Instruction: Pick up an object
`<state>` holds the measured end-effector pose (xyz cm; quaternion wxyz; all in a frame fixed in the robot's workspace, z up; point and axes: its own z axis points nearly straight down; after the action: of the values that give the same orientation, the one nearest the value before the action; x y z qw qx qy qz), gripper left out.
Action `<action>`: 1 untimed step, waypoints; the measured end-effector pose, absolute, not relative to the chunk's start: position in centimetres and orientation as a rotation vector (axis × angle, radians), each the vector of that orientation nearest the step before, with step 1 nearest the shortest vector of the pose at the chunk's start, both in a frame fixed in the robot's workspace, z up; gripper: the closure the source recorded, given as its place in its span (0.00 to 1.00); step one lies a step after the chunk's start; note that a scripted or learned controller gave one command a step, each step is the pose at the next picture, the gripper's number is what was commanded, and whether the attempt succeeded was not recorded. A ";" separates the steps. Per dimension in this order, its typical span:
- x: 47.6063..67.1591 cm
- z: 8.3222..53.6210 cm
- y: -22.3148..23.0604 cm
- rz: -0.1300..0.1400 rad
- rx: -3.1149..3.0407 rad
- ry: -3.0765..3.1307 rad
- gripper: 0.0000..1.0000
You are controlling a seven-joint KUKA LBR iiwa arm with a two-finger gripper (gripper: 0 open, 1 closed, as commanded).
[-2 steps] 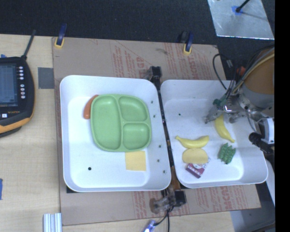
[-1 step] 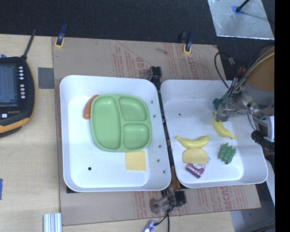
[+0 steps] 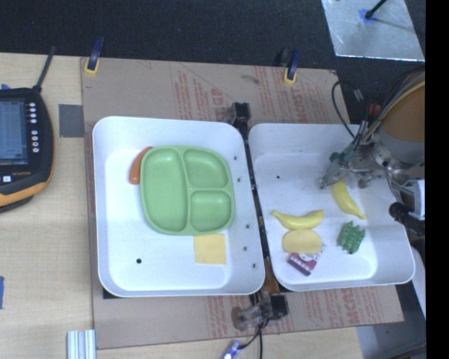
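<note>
In the right bin (image 3: 284, 152) my gripper (image 3: 349, 176) hangs near the far right side, open, its fingers spread with nothing between them. Just below it lies a small yellow banana (image 3: 349, 199), its top end close to the fingertips. A second, curved banana (image 3: 299, 219) lies nearer the bin's middle, with a yellow lemon-like piece (image 3: 302, 240) under it. In front of that sits a red and white packet (image 3: 303, 262). A green leafy toy (image 3: 351, 238) lies to the right of them.
The left bin (image 3: 112, 268) holds a green divided plate (image 3: 187, 189), an orange-red piece (image 3: 137, 165) at the plate's left edge and a yellow square slice (image 3: 210, 249). A handheld controller (image 3: 11, 148) lies on the bench at far left. The arm's cables (image 3: 359, 118) trail over the right bin's back edge.
</note>
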<state>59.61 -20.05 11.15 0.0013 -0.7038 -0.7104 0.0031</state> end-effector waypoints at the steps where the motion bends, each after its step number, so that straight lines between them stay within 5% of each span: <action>1: 59.6 12.2 -20.2 0.011 -2.209 -2.232 1.00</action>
<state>59.62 -20.15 12.19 0.0007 -0.7035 -0.7107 0.0035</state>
